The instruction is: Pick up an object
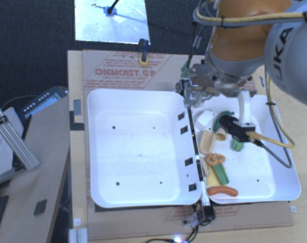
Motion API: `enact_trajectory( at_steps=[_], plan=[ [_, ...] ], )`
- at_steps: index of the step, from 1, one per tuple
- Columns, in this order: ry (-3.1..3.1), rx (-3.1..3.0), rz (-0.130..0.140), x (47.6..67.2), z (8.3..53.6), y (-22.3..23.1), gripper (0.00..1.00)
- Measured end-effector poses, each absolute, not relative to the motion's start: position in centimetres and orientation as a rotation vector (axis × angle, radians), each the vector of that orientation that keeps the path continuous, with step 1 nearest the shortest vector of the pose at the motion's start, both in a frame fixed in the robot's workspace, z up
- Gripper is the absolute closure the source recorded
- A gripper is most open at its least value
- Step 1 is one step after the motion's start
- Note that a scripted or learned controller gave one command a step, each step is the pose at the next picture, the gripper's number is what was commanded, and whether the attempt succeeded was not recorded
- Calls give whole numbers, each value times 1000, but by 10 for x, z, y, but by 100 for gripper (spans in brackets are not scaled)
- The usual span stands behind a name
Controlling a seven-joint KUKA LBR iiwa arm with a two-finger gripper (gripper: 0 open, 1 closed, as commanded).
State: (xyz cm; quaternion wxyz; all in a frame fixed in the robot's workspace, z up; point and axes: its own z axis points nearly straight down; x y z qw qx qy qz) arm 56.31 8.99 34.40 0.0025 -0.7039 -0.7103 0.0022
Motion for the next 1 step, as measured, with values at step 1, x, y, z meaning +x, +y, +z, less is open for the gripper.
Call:
enact_trajectory(
  at_steps=[1],
  plan=[
    [-2223,-2222,-3,548,363,72,100]
  ],
)
